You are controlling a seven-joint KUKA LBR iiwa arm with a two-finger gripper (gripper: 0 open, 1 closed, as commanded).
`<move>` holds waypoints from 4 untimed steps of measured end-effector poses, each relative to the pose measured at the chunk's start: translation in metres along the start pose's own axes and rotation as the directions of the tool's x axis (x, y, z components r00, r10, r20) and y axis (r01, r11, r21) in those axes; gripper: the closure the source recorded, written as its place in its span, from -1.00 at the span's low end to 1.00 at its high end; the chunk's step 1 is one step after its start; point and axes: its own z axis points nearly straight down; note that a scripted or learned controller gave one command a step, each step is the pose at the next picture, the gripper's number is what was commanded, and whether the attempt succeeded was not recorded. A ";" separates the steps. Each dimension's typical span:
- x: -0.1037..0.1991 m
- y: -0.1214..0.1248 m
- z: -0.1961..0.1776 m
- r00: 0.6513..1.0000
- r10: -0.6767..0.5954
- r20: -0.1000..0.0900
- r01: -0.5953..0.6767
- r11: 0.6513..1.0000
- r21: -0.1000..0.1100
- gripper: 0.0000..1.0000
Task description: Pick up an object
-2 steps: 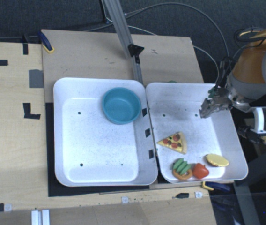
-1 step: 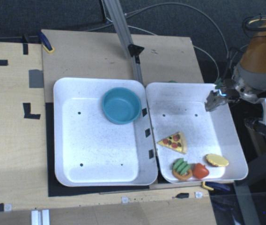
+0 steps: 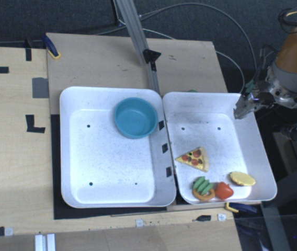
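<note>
In the right bin (image 3: 216,114) lie a toy pizza slice (image 3: 194,158), a green and orange toy vegetable (image 3: 203,187), a red toy tomato (image 3: 224,191) and a yellow toy piece (image 3: 242,179), all near the front. My gripper (image 3: 242,109) hangs over the right bin's far right rim, well back from these toys, with nothing seen between its fingers. A blue bowl (image 3: 135,117) sits at the back right of the left bin (image 3: 86,161).
A slanted metal pole (image 3: 138,33) rises from between the bins at the back. Cables (image 3: 201,7) arc behind the right bin. The wooden bench (image 3: 12,103) extends to the left with black tape marks.
</note>
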 end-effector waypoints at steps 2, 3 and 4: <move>0.108 -0.009 0.010 1.000 -0.005 -0.002 0.005 1.000 0.002 1.00; 0.164 0.001 0.010 1.000 -0.005 -0.002 0.005 1.000 0.003 1.00; 0.213 0.001 0.024 1.000 -0.004 -0.001 0.004 1.000 0.004 1.00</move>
